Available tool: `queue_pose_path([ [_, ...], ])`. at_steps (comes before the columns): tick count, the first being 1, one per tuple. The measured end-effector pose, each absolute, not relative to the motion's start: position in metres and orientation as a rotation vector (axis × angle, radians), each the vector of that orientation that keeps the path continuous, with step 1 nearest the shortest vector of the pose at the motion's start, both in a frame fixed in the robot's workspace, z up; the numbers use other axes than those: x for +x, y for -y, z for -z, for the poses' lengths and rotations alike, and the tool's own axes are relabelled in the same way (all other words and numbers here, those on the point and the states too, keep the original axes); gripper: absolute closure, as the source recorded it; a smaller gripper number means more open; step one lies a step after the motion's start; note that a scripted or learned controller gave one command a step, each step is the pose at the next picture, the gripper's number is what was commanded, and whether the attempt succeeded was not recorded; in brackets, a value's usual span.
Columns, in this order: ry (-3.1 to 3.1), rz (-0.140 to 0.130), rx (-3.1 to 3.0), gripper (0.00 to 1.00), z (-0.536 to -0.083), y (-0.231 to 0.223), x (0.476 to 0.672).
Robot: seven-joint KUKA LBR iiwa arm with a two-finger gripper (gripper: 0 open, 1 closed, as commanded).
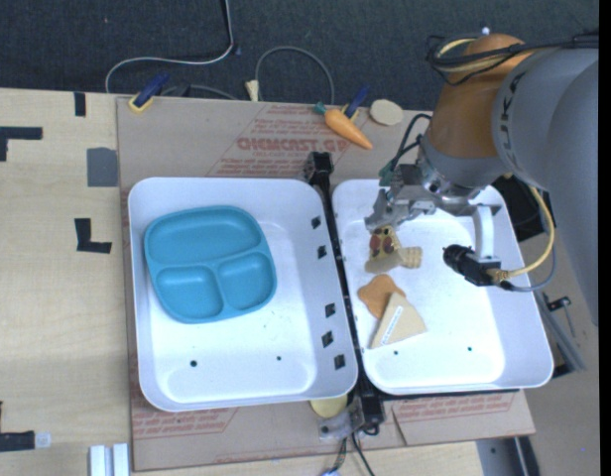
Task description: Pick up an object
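From my seat I see the grey arm with its orange band reaching in from the right, its gripper (389, 222) low over the upper left part of the right shallow white bin (514, 360). Right under the gripper sits a small brown-and-tan toy figure (383, 250), touching or nearly touching it; I cannot tell whether the gripper is released or clenched, nor whether it has the figure. Just beside the figure lies a small pale ridged cone-like piece (412, 258). Below them, near the bin's left wall, rest an orange-tan wedge (378, 292) and a pale yellow wedge of toy cheese (401, 321), touching one another.

The left shallow white bin (226, 380) carries a blue plastic divided tray (210, 263) with three compartments. On the cardboard sheet covering the desk (48, 286), above the bins, lie an orange toy carrot (346, 127) and a small beige round disc (386, 112).
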State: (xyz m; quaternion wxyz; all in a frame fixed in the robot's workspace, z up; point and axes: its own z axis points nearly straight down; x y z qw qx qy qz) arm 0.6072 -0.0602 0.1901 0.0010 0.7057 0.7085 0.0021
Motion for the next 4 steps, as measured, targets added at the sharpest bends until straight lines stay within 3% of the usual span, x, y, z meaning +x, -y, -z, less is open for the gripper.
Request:
queue_pose_path([
  [1, -2.228, -0.005, 2.213, 1.00, -0.240, -0.003, 0.604],
  [2, -2.226, 0.008, 2.224, 1.00, -0.185, -0.012, 0.586],
  [3, -2.220, 0.000, 2.222, 1.00, -0.204, 0.014, 0.557],
  [4, -2.230, -0.004, 2.213, 1.00, -0.240, -0.048, 0.561],
])
